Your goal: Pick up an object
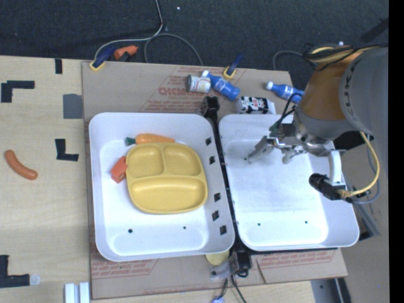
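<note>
Carrot [154,138] and orange piece [118,168] partly hidden under yellow divided plate [166,177], arm [353,93] cut off at right

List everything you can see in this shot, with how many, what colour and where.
bins: two, white, side by side on the bench
tray: one, yellow, three compartments, in the left bin
carrot: one, orange, behind the tray in the left bin
red piece: one, red-orange, at the tray's left edge
sausage: one, orange-red, on the bench left of the bins
clamps: two, blue, behind the bins
clamp: one, yellow and orange, behind the left bin
arm: one, grey with orange band, from the right
gripper: one, open, over the right bin
</note>
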Controlling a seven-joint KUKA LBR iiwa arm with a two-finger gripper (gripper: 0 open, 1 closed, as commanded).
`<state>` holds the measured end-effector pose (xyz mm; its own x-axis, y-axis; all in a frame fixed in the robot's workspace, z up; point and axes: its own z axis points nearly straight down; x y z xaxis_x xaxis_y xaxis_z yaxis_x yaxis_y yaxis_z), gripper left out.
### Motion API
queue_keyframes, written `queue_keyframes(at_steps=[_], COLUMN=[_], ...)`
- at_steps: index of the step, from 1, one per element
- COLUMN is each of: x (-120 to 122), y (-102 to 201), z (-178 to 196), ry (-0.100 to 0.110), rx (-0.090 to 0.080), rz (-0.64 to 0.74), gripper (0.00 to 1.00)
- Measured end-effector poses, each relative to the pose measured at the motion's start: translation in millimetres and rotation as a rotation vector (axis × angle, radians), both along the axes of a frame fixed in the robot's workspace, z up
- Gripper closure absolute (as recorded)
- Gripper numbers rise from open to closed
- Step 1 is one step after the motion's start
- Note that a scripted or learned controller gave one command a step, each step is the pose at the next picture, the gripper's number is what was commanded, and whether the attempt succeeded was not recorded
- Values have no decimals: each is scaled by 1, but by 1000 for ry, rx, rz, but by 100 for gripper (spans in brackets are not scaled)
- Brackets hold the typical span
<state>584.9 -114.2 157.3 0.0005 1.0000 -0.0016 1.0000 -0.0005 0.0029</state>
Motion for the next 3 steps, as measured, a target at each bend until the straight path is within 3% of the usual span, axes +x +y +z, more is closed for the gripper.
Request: queue_keyframes(at_steps=[1, 2, 3], x=[-51, 10, 87], y=[-18, 19, 21], z=[-75, -71, -41], ry=[0, -2, -5], rx=[0, -2, 0], rz=[-2, 3, 4], gripper=[0, 0, 0])
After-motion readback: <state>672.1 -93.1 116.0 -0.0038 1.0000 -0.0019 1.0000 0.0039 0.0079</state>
